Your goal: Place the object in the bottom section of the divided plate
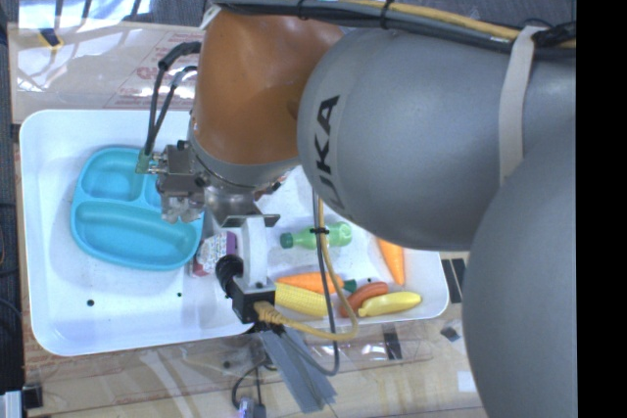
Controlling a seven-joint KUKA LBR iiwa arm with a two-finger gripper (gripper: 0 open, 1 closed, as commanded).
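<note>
camera view | arm (411, 113) reaches in from right, covering the bin divide | gripper (211, 255) low beside blue divided plate (132, 215) in left bin (59, 308); grip state: cannot tell | corn (299, 299), banana (392, 303), carrot (392, 259), green bottle (318, 237) in right bin

You see the blue divided plate (127, 215) lying flat in the left white bin (59, 308), its right edge hidden under the arm. Its long bottom section faces the bin's near side, with smaller sections above it.
</note>
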